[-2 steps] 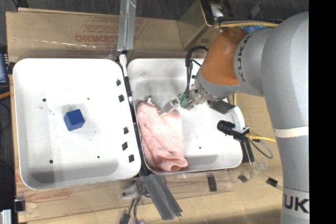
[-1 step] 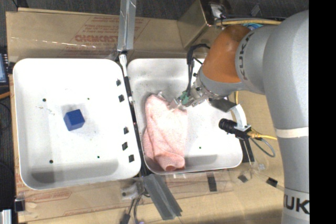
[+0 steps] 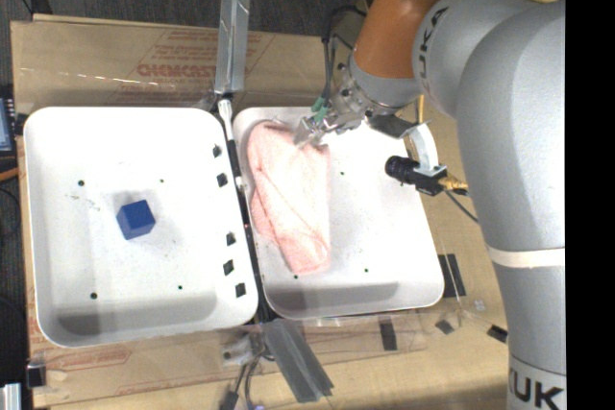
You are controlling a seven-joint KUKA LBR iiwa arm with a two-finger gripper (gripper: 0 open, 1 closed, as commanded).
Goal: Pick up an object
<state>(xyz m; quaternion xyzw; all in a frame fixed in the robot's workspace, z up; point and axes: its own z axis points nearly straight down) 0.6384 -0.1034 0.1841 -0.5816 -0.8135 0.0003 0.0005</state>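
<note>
A pink cloth (image 3: 288, 199) lies in the right-hand bin (image 3: 384, 235), bunched into a long rumpled strip along that bin's left wall, running from its far left corner almost to its near wall; the fabric is pale pink with soft folds and a lighter crease down its length. The gripper (image 3: 317, 125) sits at the cloth's far end, at or just over its top edge. Whether it has hold of the fabric cannot be told: the tips are small, blurred against the white bin, and partly covered by the wrist and the orange band above. The arm's grey body hides the bin's right rim. A blue cube (image 3: 136, 218) rests in the left-hand bin (image 3: 58, 206), well apart from the cloth.
</note>
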